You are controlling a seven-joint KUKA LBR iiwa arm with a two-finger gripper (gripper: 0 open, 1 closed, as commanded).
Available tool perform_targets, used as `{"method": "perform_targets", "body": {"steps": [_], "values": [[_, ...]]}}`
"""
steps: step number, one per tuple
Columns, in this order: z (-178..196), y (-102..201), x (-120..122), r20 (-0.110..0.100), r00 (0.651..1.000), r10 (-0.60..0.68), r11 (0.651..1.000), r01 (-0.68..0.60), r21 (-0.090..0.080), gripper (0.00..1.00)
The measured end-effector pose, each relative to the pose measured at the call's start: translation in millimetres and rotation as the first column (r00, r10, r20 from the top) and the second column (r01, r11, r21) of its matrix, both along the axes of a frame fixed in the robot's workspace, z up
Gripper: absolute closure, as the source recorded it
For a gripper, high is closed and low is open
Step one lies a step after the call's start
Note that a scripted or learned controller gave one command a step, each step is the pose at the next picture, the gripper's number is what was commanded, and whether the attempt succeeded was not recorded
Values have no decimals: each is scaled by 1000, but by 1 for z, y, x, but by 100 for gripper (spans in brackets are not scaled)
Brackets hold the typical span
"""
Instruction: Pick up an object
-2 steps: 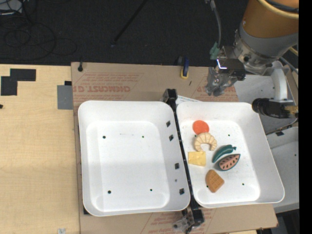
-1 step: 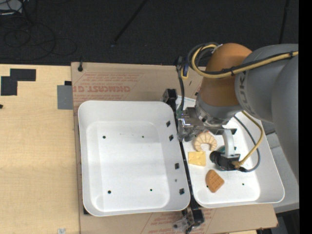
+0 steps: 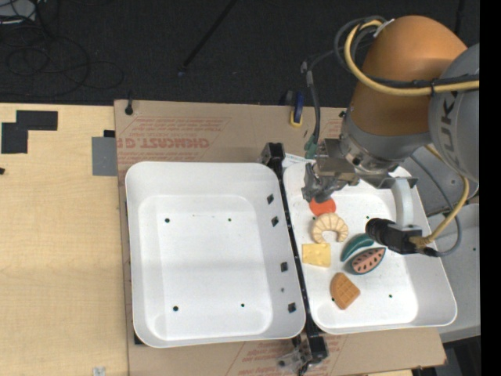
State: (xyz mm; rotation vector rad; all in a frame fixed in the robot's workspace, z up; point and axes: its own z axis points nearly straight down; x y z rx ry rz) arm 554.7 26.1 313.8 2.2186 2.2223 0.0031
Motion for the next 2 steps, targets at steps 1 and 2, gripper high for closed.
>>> {"method": "perform_targets", "body": {"steps": [1,2], "values": [[12,65,27,-7,1000,3,1000,-3,0,100],[16,48,-33,-13,1000,-6,1000,6,-2,100]]}}
